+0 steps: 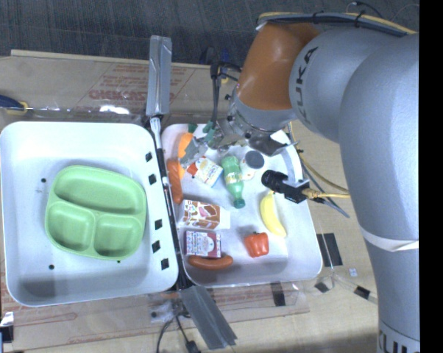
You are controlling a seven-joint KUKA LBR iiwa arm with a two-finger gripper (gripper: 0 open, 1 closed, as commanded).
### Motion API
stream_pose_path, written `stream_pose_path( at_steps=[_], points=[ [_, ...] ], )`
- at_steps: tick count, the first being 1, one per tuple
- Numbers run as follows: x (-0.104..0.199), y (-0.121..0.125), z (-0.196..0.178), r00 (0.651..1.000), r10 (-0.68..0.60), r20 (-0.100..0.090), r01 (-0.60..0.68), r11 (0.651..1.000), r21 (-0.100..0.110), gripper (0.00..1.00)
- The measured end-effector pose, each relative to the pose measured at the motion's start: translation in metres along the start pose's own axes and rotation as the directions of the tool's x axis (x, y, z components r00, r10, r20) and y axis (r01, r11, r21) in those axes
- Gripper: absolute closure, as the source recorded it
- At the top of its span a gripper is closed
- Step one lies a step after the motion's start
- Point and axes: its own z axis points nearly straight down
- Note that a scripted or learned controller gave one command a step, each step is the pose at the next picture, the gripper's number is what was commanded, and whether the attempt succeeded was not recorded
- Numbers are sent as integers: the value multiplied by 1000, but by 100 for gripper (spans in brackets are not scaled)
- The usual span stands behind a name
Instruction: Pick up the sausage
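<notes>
Reaching in from the right, the arm (pixel 339 87) is hanging over the far end of the right bin (pixel 304 252), and its bulk is hiding the claw, so I cannot tell how the claw is standing. The sausage (pixel 210 262) is lying flat at the near edge of that bin, just in front of a small carton (pixel 204 243) and close to the wall, well apart from where the wrist is hovering. That spot is looking awkward, since the carton and the rim are crowding it. A red pepper (pixel 257 244) is sitting beside it to the right, with a banana (pixel 272 214) and a green bottle (pixel 234 180) lying farther back. The left bin (pixel 15 197) is holding a green divided plate (pixel 96 212), probably waiting as a drop-off place.
</notes>
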Motion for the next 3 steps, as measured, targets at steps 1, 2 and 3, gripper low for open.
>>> stream_pose_path(
  at_steps=[1,2,3],
  points=[
    [54,65,7,999,-51,0,51,999,0,0],
    [29,57,7,967,-254,-1,254,967,2,0],
    [118,52,6,832,-555,-1,555,832,1,0]
  ],
)
